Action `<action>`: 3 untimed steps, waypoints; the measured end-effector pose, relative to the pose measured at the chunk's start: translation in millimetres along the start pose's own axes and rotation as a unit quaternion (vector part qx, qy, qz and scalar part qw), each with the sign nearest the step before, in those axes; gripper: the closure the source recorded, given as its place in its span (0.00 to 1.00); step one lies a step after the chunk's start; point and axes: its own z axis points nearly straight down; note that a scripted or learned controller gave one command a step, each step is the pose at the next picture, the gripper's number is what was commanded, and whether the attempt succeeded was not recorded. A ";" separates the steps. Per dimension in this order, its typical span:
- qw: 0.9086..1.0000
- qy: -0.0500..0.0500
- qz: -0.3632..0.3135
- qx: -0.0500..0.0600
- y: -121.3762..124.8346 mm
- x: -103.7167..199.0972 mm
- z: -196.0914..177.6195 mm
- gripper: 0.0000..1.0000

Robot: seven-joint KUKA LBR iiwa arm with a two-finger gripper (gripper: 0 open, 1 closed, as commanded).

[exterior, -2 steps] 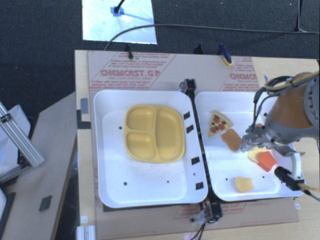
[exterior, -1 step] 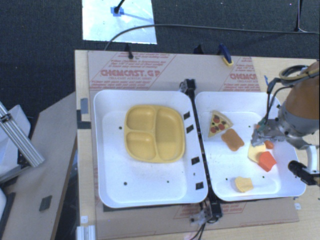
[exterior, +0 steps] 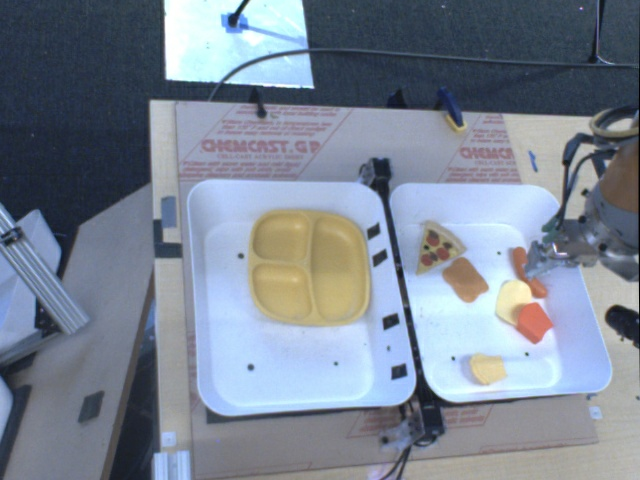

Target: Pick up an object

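Note:
The right bin holds several toy foods: a pizza slice, a brown oval piece, a pale yellow piece, an orange-red block, a small yellow piece and a thin orange stick near the right wall. My gripper reaches in from the right and hangs low over the orange stick. The stick's far end is partly hidden by it.
The left bin carries a yellow divided plate. Black clips run along the seam between the bins. A blue clamp and cables lie on the board behind the bins.

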 end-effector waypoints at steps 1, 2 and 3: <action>1.000 0.000 -0.002 0.000 1.4 -0.4 -22.4 1.00; 1.000 0.002 -0.005 0.002 -0.4 55.0 -22.5 1.00; 1.000 0.002 -0.006 0.001 5.2 117.9 -24.8 1.00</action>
